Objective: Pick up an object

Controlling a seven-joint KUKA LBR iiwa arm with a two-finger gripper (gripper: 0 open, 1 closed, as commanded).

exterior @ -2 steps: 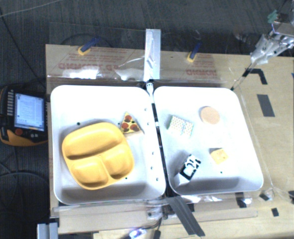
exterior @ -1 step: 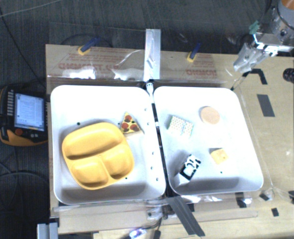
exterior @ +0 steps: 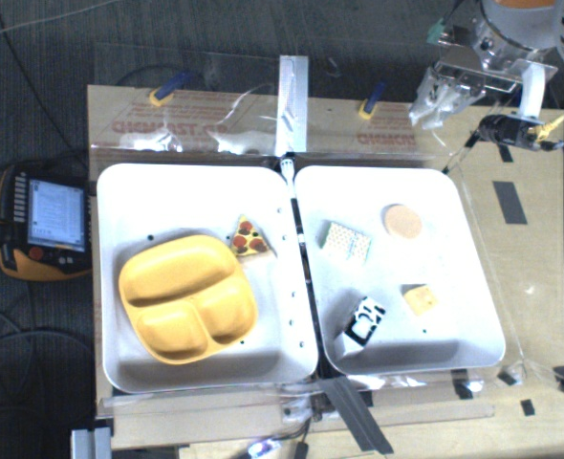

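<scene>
my gripper [exterior: 437,98] is parked high over the back edge of the bench, beyond the right bin [exterior: 473,256], well apart from anything pickable. nothing between the fingers. whether they're spread or closed i can't tell from this angle, too much glare and hardware in the way.

candidates, all in the right bin: round tan disc [exterior: 402,222] near the back, pale patterned square [exterior: 345,242] left of it, small yellow block [exterior: 420,299] toward the front right, black-and-white piece [exterior: 362,321] at the front left. left bin [exterior: 129,185] has a big yellow divided tray [exterior: 186,296] and a little pizza-slice toy [exterior: 249,239] just beside the tray's back corner.

risks, my read:
- disc and patterned square look flat. fingers likely skate over them or pinch the bin floor instead.
- black-and-white piece sits close to the front wall and near the divider [exterior: 301,256]. a finger could hit the slope on descent and miss.
- yellow block is small, an off-centre close would squirt it sideways.
- tray looks too wide for a two-finger grasp except at the rim.
- pizza slice is near the tray, one finger may land on the tray.

surface: glossy white bins, sloped walls, slick. bench is tan board with plastic sheeting clamped along the back. dark carpet around, a teach pendant [exterior: 48,220] on the floor to the left, cables nearby.
</scene>
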